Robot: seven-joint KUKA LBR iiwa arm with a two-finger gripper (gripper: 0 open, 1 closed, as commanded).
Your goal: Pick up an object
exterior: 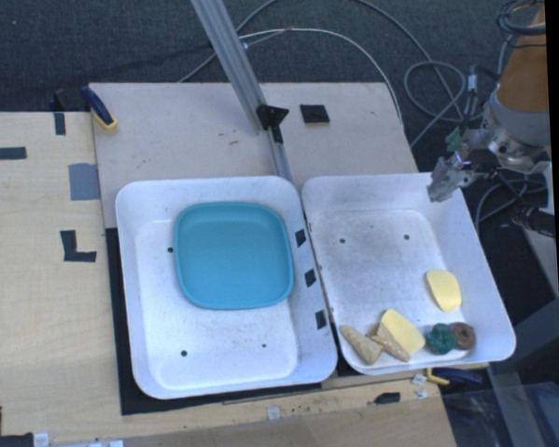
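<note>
We see the hand (443,183) poised at the upper right rim of the right bin (353,200), and we cannot tell whether it is spread or pressed together. The objects cluster along the bin's lower right: a pale yellow piece (443,290) nearest, lying straight down the frame from the hand with its long axis roughly up-down. Further down-left we find a yellow wedge (400,332) and a tan piece (362,344), well apart from the hand.

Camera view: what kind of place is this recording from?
Probably a robotics lab test bench: two white bins side by side, loose cables over dark carpet, and a robot arm at the right.
</note>
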